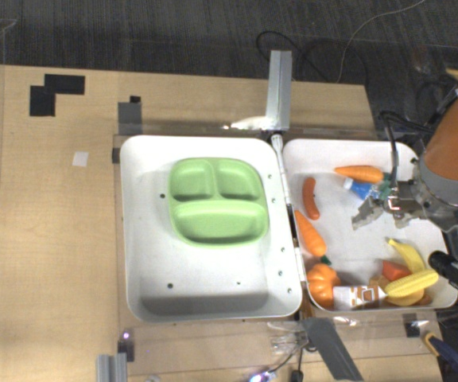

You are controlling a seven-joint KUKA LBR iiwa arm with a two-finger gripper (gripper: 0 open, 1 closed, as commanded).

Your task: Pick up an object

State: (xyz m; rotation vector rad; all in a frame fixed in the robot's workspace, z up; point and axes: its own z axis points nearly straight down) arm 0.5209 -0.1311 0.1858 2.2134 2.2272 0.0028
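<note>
From my remote station I watch the gripper (pixel 370 212) hang with its fingers spread and nothing between them, low over the middle of the right bin (pixel 336 151). The nearest object, a small blue item (pixel 361 188), lies just beyond it, touching a carrot (pixel 359 173). I judge these toys light, stiff and slick, best pinched across the narrow middle.

A light green plate (pixel 216 198) sits in a white bin (pixel 145 237); orange carrots (pixel 359 173), yellow bananas (pixel 410 270), perhaps a red sausage (pixel 312 197).
</note>
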